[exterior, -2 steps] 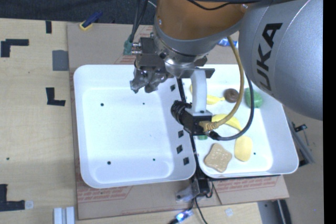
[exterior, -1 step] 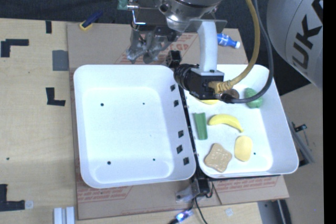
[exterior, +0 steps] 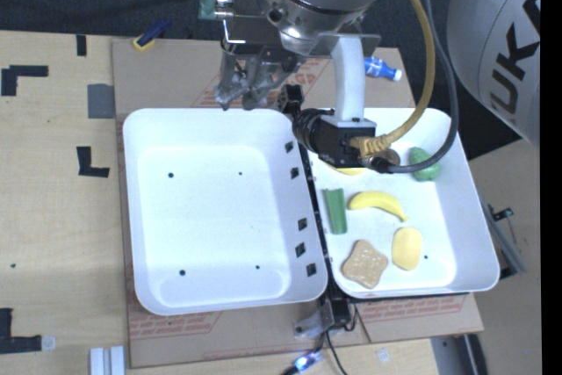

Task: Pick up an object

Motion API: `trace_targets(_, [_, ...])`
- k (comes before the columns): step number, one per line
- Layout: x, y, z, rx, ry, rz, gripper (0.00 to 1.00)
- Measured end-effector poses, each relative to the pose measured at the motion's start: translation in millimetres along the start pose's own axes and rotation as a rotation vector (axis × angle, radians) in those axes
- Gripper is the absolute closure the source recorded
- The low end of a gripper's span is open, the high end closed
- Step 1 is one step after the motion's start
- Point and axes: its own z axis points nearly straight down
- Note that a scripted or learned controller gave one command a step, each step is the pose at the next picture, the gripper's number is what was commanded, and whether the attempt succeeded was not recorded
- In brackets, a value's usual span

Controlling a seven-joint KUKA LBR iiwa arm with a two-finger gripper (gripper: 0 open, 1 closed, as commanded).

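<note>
On the cardboard-covered bench, the right bin (exterior: 470,215) holds a banana (exterior: 378,205) at its middle, long axis running across the bin, with a green stick (exterior: 335,210) beside it. The gripper (exterior: 250,88) hangs beyond that bin's far-left corner, so the banana lies nearer and rightward of it. Whether the gripper is open or closed I cannot tell.

Your bench (exterior: 53,215) is a pale wood-grain surface with black tape marks at nine o'clock and a grey patch (exterior: 101,99) toward ten. A brown cardboard sheet (exterior: 167,70) lies flat on it at the centre, carrying the two white bins side by side: the left bin (exterior: 140,215) and the right bin (exterior: 465,224), their rims touching. A small blue and yellow object (exterior: 151,33) sits at the sheet's eleven o'clock corner.
</note>
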Motion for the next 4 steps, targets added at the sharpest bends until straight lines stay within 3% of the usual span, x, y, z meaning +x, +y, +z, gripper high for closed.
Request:
trace_targets(1, [0,0,0,0.001,-0.001,0.001,1.00])
trace_targets(2, [-1,-2,199,0.016,-0.009,0.002,1.00])
trace_targets(3, [1,0,98,-0.008,0.005,-0.002,1.00])
trace_targets(4, [0,0,-7,-0.011,0.006,-0.002,1.00])
